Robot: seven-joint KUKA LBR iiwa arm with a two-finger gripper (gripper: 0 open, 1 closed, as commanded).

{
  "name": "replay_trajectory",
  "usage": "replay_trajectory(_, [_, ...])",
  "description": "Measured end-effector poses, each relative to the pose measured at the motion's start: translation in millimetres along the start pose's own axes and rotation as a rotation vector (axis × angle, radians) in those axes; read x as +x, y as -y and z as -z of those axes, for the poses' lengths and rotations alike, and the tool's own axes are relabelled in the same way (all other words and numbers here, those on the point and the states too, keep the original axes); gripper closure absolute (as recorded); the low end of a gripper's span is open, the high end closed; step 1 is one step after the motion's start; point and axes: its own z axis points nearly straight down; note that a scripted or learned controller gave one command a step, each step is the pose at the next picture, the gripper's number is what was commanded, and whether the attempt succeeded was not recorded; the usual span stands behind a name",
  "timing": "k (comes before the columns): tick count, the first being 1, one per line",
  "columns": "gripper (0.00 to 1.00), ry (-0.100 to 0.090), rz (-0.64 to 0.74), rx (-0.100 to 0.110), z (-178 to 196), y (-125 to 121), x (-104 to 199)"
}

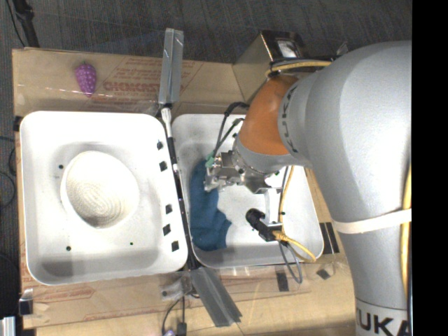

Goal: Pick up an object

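Observation:
A crumpled blue cloth (207,212) lies along the left side of the right bin (308,222). My gripper (215,177) hangs low over the cloth's upper end, under the grey arm with its orange band (269,121). The wrist body hides the fingertips. A white ribbed dome-shaped object (100,187) rests in the left bin (42,257).
A purple bumpy object (86,78) lies on the cardboard behind the left bin. A grey metal bar (169,65) stands at the back between the bins. Black clips line the divider (168,187). Cables and a black connector (260,224) hang over the right bin's middle.

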Motion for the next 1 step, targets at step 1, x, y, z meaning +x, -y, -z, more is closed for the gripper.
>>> replay_trajectory(1, [1.0,0.001,-0.015,-0.006,92.9,-40.9,60.2])
